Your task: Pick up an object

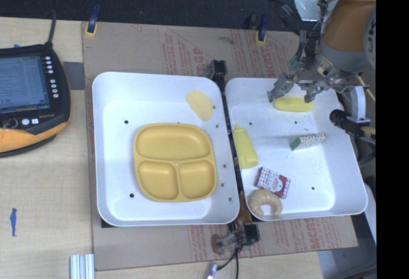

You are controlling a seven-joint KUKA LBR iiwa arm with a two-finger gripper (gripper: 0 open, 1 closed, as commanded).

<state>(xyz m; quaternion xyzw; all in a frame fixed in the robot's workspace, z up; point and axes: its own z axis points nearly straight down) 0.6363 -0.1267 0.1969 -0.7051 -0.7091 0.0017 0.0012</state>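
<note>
Camera view: gripper (294, 92) hangs low over right bin (339, 198), far corner, fingers spread wide w/ nothing between them, straddling a yellow banana-like piece (293, 104) just below, prob. the pick target, lying flat on bin floor. Croissant (265, 202), red packet (273, 182), yellow bottle (245, 147) sit well apart; divided plate (174, 161) in left bin (105, 143).

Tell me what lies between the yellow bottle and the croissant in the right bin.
In the camera view, a small red-and-white packet lies between the yellow bottle and the croissant, just above the croissant and to the lower right of the bottle.
</note>
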